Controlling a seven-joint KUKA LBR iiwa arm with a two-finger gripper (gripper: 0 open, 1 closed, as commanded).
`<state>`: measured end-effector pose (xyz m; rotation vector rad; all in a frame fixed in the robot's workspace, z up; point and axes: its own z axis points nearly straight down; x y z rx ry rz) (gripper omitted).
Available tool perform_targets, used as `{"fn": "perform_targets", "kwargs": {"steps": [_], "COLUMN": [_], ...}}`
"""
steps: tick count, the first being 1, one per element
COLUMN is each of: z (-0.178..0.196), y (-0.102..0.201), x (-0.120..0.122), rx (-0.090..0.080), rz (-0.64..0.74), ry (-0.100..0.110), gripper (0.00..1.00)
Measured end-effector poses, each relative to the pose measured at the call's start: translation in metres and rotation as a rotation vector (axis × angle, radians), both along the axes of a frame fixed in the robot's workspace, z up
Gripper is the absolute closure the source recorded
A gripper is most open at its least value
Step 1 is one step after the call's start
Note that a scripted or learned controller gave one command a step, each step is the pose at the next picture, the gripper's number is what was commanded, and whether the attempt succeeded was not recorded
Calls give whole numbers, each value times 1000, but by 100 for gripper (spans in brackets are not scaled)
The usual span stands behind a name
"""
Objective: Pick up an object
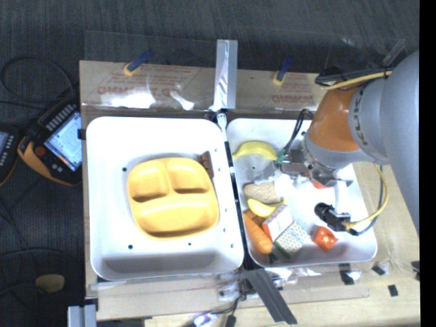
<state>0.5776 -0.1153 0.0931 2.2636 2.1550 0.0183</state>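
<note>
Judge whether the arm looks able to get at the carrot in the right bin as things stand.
Probably yes. The carrot lies uncovered from above near the right bin's left wall, and the gripper hangs over that same bin. The wall and a small box touching the carrot leave little room for the fingers.

- The grey arm (388, 107) with its orange band (334, 125) reaches in from the right over the right bin (364, 251).
- The gripper (310, 169) hangs low over that bin's upper middle.
- In the right bin a yellow banana-like piece (253, 150) lies near the top left, a beige bread-like piece (264, 193) below it, and an orange carrot (257, 235) along the left wall.
- A small patterned box (289, 237) lies beside the carrot; a red piece (325, 238) sits toward the lower right.
- The left bin (109, 251) holds a yellow divided tray (174, 196).
- A handheld pendant (58, 145) lies left of the tabletop (92, 80).
</note>
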Motion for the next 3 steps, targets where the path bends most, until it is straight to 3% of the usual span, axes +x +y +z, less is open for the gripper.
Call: {"fn": "perform_targets", "kwargs": {"steps": [1, 2, 3], "z": [0, -1, 9], "y": [17, 8, 9], "x": [-40, -87, -86], "rx": [-4, -9, -6], "rz": [240, 372, 373], "ry": [-1, -2, -1], "gripper": [0, 0, 100]}}
